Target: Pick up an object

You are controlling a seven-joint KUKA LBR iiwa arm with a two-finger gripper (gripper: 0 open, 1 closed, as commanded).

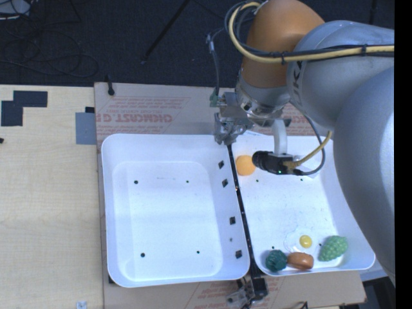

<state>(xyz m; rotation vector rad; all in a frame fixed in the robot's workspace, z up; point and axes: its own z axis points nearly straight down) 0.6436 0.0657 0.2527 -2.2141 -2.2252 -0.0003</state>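
Camera view | gripper (226,136) over right white bin's (351,237) far-left corner | jaws: cannot tell | round orange ball (244,165) just beside, unheld

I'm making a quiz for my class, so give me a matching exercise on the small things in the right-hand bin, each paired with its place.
Things:
1. round orange ball
2. dark green bumpy toy
3. light green grape-like cluster
4. white fried-egg toy with yellow yolk

Places:
A. near edge, farthest right
B. beside the divider, below the gripper
C. near edge, farthest left
D. just behind the orange-brown oval piece

Pairs: 1-B, 2-C, 3-A, 4-D
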